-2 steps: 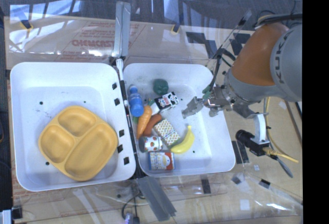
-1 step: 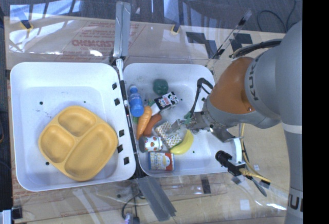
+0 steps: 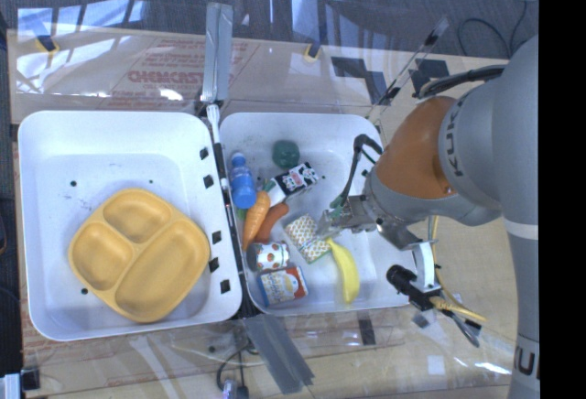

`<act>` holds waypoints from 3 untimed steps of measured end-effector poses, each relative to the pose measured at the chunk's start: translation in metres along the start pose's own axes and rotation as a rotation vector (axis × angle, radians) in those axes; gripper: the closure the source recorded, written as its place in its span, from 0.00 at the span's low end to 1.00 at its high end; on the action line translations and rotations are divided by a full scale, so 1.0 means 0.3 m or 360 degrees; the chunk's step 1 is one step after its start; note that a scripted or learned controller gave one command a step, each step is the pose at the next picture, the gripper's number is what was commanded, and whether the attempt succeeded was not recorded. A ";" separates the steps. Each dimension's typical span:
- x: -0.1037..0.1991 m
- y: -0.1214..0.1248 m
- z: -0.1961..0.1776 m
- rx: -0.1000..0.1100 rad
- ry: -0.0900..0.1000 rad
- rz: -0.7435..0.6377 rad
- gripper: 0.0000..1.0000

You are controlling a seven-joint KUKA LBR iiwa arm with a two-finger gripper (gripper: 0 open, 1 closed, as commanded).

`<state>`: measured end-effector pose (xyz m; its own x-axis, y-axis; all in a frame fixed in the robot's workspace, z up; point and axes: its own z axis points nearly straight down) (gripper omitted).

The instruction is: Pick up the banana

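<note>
Toward the near side of the right bin [image 3: 275, 124], the banana [image 3: 346, 272] lay flat on the floor, just beside a patterned packet [image 3: 307, 236]. Right above the banana's far end hung the gripper [image 3: 341, 218]; whether its fingers were open or closed I cannot tell. Left of the banana stood a small can [image 3: 269, 255].

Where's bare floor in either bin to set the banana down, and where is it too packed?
Left bin: bare floor along its far side and left edge, around the yellow tray. Right bin: a bare strip along the far wall, behind the green ball. Crowded: the right bin's left half, bottle, carrot and packets, with the banana beside the tool.
</note>
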<state>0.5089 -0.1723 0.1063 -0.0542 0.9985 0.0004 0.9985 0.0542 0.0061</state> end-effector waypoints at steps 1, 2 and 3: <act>0.043 -0.089 0.029 -0.0014 -0.0006 0.0299 1.00; 0.252 -0.090 -0.408 0.0013 0.0001 0.0467 1.00; 0.166 0.029 -0.171 0.0021 0.0000 0.0450 1.00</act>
<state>0.5145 -0.1221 0.1578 0.2268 0.9740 0.0004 0.9739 -0.2267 -0.0075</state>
